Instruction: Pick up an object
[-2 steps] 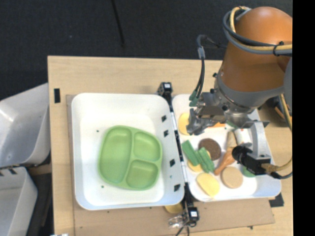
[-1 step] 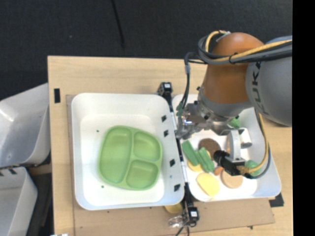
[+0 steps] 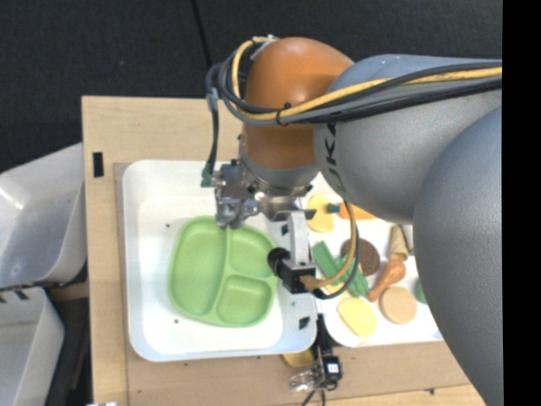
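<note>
A pale wooden table point(image 3: 106, 134) carries two shallow white bins side by side, seen from above at a slant. The left bin point(image 3: 148, 227) looks like smooth, glossy plastic with rounded corners. A green plate point(image 3: 203, 269) lies flat in it. The plate is light lime plastic with a rounded outline, moulded into three compartments: one large on the left and two smaller on the right, divided by raised ridges. It sits toward the right side of the bin, with bare white floor to its left and in front of it.

A bulky grey arm point(image 3: 423, 142) reaches in from the right. A shiny, dome-shaped orange band point(image 3: 287, 100) sits above its wrist, with black and yellow cables looping around it. Below the band is the end effector point(image 3: 230, 200), a cluster of small metal parts that hangs over the far edge of the green plate. From here it is not possible to tell whether it is released or clenched.

The right bin point(image 3: 397, 334) is partly covered by the arm. Small toy food pieces lie crowded together in it:
- a flat yellow oval point(image 3: 357, 316) near the front rim
- a tan disc point(image 3: 399, 306) just beside the oval
- an orange carrot shape point(image 3: 387, 277) lying on a slant behind the disc
- a dark brown round piece point(image 3: 365, 256)
- narrow green strips point(image 3: 325, 254) nearest the left bin
- a tan cone point(image 3: 399, 241) close to the arm

Their surfaces look smooth and matte.
</note>
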Controlling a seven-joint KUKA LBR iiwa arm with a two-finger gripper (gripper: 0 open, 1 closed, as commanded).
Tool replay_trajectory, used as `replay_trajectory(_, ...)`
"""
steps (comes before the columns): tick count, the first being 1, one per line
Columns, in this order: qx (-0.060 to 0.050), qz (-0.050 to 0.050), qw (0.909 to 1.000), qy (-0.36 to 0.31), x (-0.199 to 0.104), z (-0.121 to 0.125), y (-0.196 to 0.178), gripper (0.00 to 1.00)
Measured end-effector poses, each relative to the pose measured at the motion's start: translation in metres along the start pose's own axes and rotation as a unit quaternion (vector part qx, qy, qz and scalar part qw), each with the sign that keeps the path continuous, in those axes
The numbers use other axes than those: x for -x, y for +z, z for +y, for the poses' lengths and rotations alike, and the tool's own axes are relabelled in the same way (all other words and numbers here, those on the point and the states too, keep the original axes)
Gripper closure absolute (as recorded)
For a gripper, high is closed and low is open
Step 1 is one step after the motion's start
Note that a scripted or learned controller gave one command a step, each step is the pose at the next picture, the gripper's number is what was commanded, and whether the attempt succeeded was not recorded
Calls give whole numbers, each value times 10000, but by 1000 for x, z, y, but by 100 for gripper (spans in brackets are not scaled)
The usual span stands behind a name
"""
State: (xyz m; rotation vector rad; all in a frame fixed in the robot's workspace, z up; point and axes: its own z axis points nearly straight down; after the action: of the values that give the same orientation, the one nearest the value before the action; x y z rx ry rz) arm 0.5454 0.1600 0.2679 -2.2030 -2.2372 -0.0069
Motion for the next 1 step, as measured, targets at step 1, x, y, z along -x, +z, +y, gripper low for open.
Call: replay_trajectory(1, 24, -4, 10000, 52, 12, -57, -93, 100)
